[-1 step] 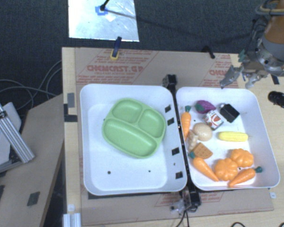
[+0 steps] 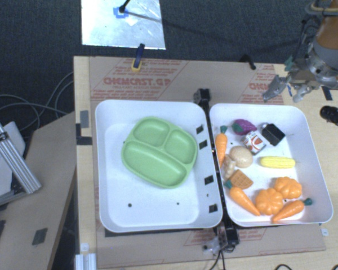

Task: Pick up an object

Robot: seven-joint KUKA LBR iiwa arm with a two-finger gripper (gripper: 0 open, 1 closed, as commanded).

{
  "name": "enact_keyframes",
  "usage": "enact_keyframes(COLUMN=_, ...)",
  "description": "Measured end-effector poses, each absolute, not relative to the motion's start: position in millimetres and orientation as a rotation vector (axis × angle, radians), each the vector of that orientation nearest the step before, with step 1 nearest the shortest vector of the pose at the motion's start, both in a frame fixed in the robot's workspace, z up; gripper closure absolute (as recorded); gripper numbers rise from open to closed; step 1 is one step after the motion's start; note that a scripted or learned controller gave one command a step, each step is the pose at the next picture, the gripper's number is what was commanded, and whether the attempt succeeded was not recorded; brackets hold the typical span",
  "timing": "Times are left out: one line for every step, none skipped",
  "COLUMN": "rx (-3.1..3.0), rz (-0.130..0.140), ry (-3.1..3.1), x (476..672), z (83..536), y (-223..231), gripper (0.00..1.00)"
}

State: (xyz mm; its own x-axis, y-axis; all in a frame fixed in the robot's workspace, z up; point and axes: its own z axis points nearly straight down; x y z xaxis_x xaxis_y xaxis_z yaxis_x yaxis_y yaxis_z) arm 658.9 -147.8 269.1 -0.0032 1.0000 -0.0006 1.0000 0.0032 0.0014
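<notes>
Carrots (image 2: 287,210) and pumpkins (image 2: 268,200) crowding right bin (image 2: 318,167), fingers (image 2: 276,87) spread wide, holding nothing

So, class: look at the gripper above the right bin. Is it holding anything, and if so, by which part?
Nothing is held. The gripper hangs open above the right bin's far rim, nothing between its fingers.

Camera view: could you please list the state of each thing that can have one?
gripper: above the bench beyond the right bin, holding nothing
green plate: lying flat in the left bin, nothing on it
right bin: holds the toy foods
corn cob: lying on its side
carrot: lying along the bin's left wall
</notes>
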Motion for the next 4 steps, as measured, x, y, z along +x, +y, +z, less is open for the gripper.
enact_keyframes(rx=2.221, rz=-0.002, ry=2.223, x=655.6, z=208.0, y=-150.3, gripper=0.0)
enact_keyframes(rx=2.219, rz=0.0, ry=2.224, x=657.9, z=166.6, y=-148.5, gripper=0.0)
enact_keyframes(rx=2.214, rz=0.009, ry=2.216, x=660.0, z=122.8, y=-149.2, gripper=0.0)
enact_keyframes(rx=2.206, rz=0.017, ry=2.21, x=663.7, z=116.9, y=-150.3, gripper=0.0)
